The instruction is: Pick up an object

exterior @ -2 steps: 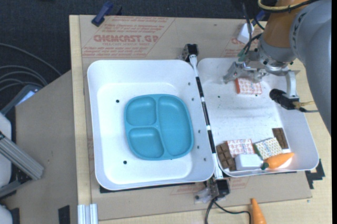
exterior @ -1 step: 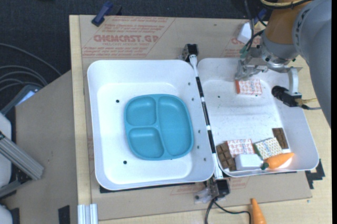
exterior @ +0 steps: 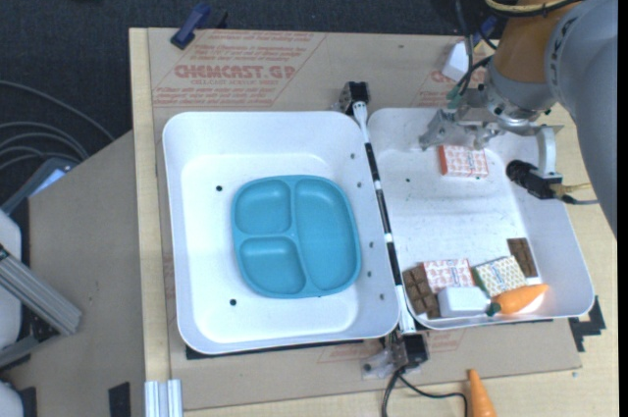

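Overhead, two white bins sit side by side on the bench. The left bin [exterior: 186, 209] bears a blue divided plate [exterior: 294, 235] near its middle, with bare floor all round it, widest toward the far and left walls. The right bin [exterior: 564, 238] has most of its things crowded into the near corner: a red-and-white packet [exterior: 446, 271], a brown bar [exterior: 416, 290] against the divider, a white block [exterior: 461, 300], a carrot [exterior: 522, 299], a yellow-patterned packet [exterior: 498, 274] and a dark bar [exterior: 523, 256]. The middle of this bin's floor is open. Near its far wall lies another red-and-white packet [exterior: 463, 161], well apart from the near cluster.

Reaching in from the right, the arm [exterior: 579, 42] bends down over the far right corner, its orange band uppermost. The gripper [exterior: 461, 129] hangs just beyond the far packet, close to or perhaps touching its far edge. How wide the jaws stand cannot be told from this angle; nothing shows between them.
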### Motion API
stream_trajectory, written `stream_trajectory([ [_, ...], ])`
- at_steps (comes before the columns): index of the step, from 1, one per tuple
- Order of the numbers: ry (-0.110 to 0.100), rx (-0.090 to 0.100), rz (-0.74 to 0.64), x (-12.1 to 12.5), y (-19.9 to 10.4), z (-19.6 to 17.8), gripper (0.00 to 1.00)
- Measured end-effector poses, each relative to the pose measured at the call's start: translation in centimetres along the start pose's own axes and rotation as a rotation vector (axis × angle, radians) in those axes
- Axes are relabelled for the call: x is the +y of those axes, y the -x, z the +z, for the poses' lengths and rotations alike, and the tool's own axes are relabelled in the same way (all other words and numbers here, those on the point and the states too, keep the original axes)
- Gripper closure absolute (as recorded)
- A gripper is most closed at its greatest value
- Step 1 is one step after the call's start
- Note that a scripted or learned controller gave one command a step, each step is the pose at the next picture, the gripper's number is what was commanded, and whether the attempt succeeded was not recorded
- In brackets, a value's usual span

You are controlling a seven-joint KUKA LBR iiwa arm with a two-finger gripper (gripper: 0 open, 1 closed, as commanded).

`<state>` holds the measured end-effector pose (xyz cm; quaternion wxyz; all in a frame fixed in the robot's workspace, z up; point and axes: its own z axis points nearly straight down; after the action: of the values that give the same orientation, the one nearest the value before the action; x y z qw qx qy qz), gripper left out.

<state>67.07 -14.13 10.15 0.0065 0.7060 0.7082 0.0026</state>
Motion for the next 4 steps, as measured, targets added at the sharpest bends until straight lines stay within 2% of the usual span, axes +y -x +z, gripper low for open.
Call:
stream_trajectory([
  [1,-0.005,0.002,0.0,-0.2,-0.1,1.2,0.0],
  [2,0.001,-0.001,0.0,0.0,0.0,0.0,1.0],
  [3,0.0,-0.001,0.0,0.0,-0.1,0.0,0.0],
  [4,-0.005,0.0,0.002,-0.2,-0.6,1.2,0.0],
])
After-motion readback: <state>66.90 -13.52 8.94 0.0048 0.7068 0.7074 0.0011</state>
